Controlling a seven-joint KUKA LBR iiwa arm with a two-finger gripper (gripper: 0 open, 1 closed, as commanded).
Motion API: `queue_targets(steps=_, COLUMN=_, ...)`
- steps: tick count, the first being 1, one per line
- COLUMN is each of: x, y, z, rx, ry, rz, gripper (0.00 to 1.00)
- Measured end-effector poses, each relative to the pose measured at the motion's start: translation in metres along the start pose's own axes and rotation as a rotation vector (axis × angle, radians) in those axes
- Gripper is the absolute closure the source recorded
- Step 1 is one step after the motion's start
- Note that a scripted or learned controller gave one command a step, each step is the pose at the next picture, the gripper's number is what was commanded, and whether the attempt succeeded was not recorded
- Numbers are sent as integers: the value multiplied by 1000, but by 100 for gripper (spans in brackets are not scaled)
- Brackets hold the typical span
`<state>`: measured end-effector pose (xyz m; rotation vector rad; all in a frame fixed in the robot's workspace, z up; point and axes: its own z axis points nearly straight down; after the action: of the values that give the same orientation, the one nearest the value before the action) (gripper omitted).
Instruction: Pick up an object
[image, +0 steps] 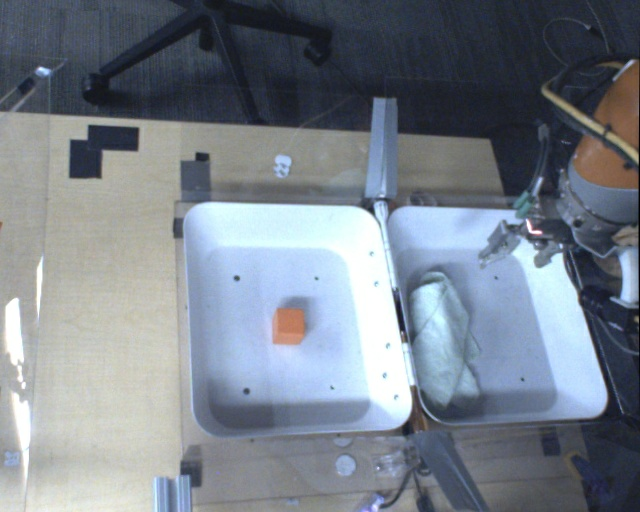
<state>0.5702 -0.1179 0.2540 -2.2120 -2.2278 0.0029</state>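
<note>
Nothing's picked yet: the gripper (497, 245) hangs at right, its state unclear to me, cloth (441, 335) and orange cube (289, 326) untouched in their bins

Smooth white plastic bins (200, 300) – faintly glossy. Soft, crumpled pale cloth (440, 335). Matt orange block (289, 326); pale wood bench (100, 330).

A single fixed camera looks down at a slant on the tabletop (100, 300), both white bins (200, 300) mid-frame, dark floor across the top, the arm (600, 190) entering at right.
</note>
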Motion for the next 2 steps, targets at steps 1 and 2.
queue_targets(steps=1, x=-12, y=28, z=128, rx=2, ry=0, rz=47, gripper=0)
queue_targets(steps=2, x=13, y=36, z=165, rx=-13, ry=-2, rz=-22, gripper=0)
